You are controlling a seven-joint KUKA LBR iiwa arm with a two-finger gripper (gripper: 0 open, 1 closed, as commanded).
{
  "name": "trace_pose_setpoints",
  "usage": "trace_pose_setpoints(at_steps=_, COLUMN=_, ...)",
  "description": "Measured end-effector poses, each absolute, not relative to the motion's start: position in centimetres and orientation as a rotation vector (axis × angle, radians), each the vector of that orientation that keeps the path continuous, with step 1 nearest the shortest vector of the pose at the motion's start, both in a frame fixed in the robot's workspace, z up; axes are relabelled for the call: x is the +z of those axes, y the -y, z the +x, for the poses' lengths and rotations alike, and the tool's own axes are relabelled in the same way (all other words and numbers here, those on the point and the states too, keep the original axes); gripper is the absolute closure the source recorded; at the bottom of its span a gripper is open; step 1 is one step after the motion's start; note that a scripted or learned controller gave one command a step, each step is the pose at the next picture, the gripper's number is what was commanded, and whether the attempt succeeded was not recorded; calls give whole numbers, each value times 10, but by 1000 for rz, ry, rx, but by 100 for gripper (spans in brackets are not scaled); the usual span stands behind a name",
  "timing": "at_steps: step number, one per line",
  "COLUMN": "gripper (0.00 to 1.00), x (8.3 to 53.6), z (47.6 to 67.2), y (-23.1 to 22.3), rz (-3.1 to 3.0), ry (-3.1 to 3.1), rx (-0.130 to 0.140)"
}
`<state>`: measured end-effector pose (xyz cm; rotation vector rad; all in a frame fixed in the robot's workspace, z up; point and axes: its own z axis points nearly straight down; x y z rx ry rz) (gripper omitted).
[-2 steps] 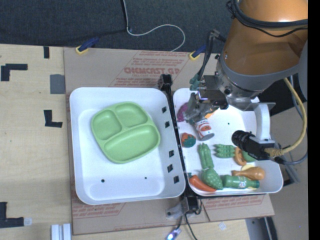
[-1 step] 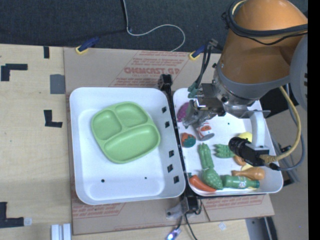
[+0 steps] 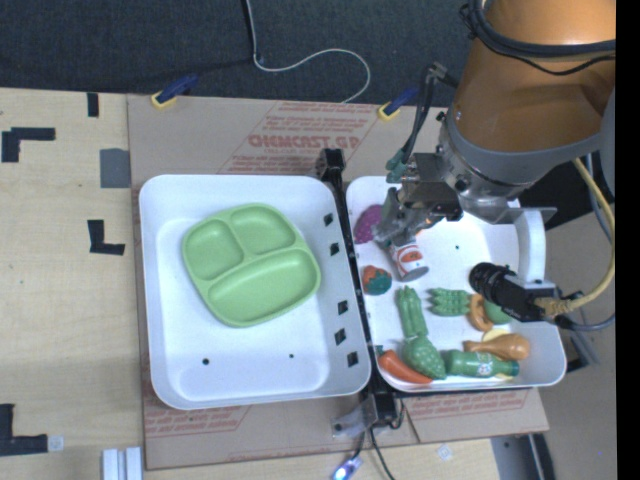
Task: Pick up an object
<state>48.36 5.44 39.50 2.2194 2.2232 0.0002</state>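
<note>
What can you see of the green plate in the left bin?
The green plate is a rounded-square divided plate, plastic by its look, with three compartments: two small ones at the far side, one large at the near side. It lies flat, slightly rotated, on the floor of the left bin, upper middle. Nothing rests on it.

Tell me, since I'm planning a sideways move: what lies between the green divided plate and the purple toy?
In the camera view, the two bins' adjoining black-clipped rims separate the green divided plate from the purple toy.

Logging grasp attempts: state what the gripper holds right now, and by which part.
Cannot be told. The gripper is low in the right bin, just above a small red-and-white can and beside a purple toy, with no object visibly between its fingers.
</note>
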Motion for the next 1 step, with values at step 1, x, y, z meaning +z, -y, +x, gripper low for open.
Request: trace_pose_setpoints(at_steps=1, gripper=100, x=449, z=484, y=-74, rz=2215, ry=-2224, rx=6)
